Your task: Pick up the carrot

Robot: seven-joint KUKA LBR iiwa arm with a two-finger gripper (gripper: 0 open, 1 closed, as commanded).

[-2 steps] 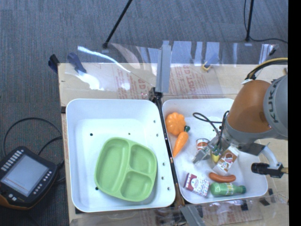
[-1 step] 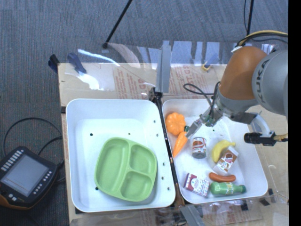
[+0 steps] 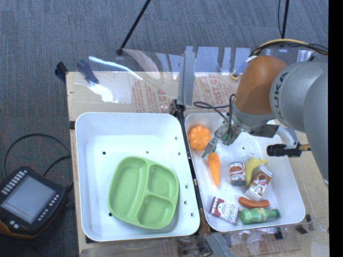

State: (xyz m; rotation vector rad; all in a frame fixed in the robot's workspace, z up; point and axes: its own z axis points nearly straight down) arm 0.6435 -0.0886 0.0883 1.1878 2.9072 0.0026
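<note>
A grey carpeted floor is surrounding a bench (image 3: 107, 98) that is carrying two shallow white bins side by side. The carrot (image 3: 214, 168) is lying in the right bin (image 3: 297, 197), near its left wall, with its thick end pointing toward the far edge and its tip toward the near edge. The gripper (image 3: 213, 145) is hanging just above the carrot's thick end, its fingers parted and nothing sitting between them. A round orange fruit (image 3: 198, 137) is resting just beside the gripper in the bin's far left corner. A small can (image 3: 237, 173), a banana (image 3: 253, 167) and a small carton (image 3: 259, 183) are crowding the middle. A sausage (image 3: 254, 202), a green bottle (image 3: 259, 215) and a red box (image 3: 223, 209) are lying along the near edge. The left bin (image 3: 94, 133) is holding a green divided plate (image 3: 143, 192).
</note>
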